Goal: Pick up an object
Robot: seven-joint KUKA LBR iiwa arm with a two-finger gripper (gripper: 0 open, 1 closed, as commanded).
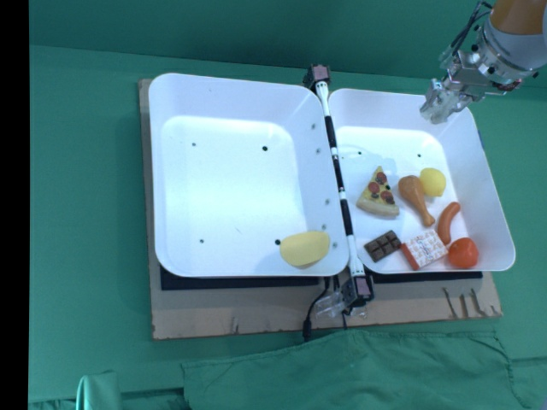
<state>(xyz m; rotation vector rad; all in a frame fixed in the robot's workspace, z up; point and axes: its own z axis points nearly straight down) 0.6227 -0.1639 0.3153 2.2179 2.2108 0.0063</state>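
Fingers point(438, 109), whose state you cannot tell, hover far from the light, stiff drumstick point(415, 196); grip its narrow shank.

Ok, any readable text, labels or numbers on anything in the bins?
None can be read.
The red and white box has a printed pattern, too small and blurred to read.
The chocolate bar, pizza slice and bins carry no visible lettering.

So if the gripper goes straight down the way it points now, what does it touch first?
Probably bare floor at the far right corner of the right bin. The gripper hangs there, apart from the toys, though depth is uncertain.
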